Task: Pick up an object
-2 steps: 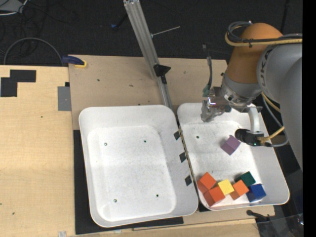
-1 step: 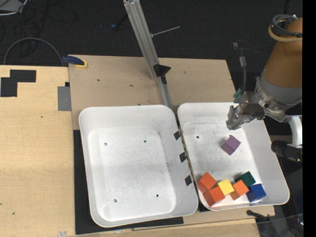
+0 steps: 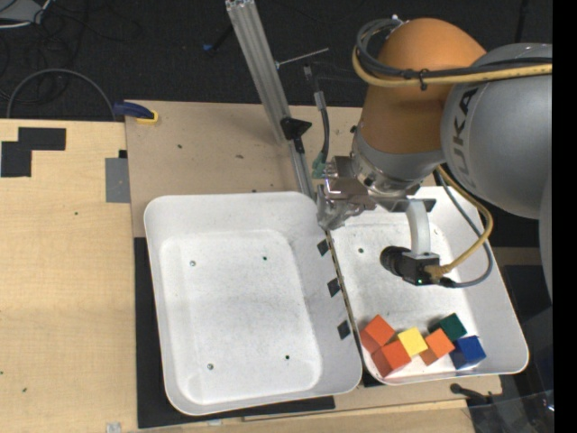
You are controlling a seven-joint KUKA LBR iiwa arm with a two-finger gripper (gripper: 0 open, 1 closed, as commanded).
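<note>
Looking down on the bench from the fixed overhead camera, the inspection found two shallow white bins side by side on a pale wooden surface. The left bin (image 3: pixel 180 233) had a bare, lightly speckled floor with a few small dark marks. The right bin (image 3: pixel 505 332) held a cluster of small blocks in its near corner: an orange block (image 3: pixel 379 330), a red block (image 3: pixel 393 357) just in front of it, a yellow block (image 3: pixel 413 342) touching both, a second orange block (image 3: pixel 439 343) to its right, a dark green block (image 3: pixel 450 324) behind that, and a blue block (image 3: pixel 467 351) at the outer end. All of them rested on the bin floor, packed close together.

The arm (image 3: pixel 505 124) reached in from the right, its orange band (image 3: pixel 424 61) high over the far part of the right bin. The gripper (image 3: pixel 338 207) hung below the wrist at the far end of the divide between the two bins, well apart from the blocks. Its fingers were a small tangle of metal against the white rim, and it could not be told whether they were spread or pressed together. Nothing was seen between them.

A black fitting with a cable (image 3: pixel 411 265) hung over the middle of the right bin. A slanted aluminium rail (image 3: pixel 266 79) stood behind the bins. A blue and yellow clamp (image 3: pixel 135 112) sat at the far left corner of the board.
</note>
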